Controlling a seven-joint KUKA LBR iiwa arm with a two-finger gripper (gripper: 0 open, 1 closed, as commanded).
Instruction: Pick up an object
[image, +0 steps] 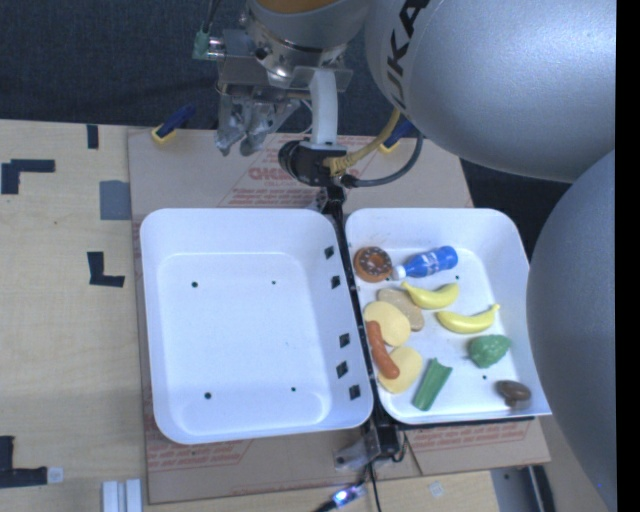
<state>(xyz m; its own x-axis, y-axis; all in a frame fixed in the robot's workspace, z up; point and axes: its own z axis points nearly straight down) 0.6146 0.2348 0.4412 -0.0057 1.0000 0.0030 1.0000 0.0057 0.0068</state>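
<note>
The grey arm (500, 80) reaches in from the right, high up. Its gripper (245, 135) hangs at the top, pointing down

A robotics laboratory test station, seen from a camera fixed overhead — a pale wooden bench (60, 330) marked with black tape pieces (100, 268) carries a brown cardboard sheet (190, 170) on which two shallow white bins (160, 240) sit edge to edge. The large grey industrial arm (500, 70) fills the upper right, with bare cables (375, 165) looping below its wrist. The right bin (505, 240) holds plastic play food rather than real produce — toy bananas (435, 295), a doughnut (373, 262), a small bottle (430, 262) — the sort of stand-in objects used for grasping trials. Dark carpet (90, 50) lies beyond the bench.
</note>
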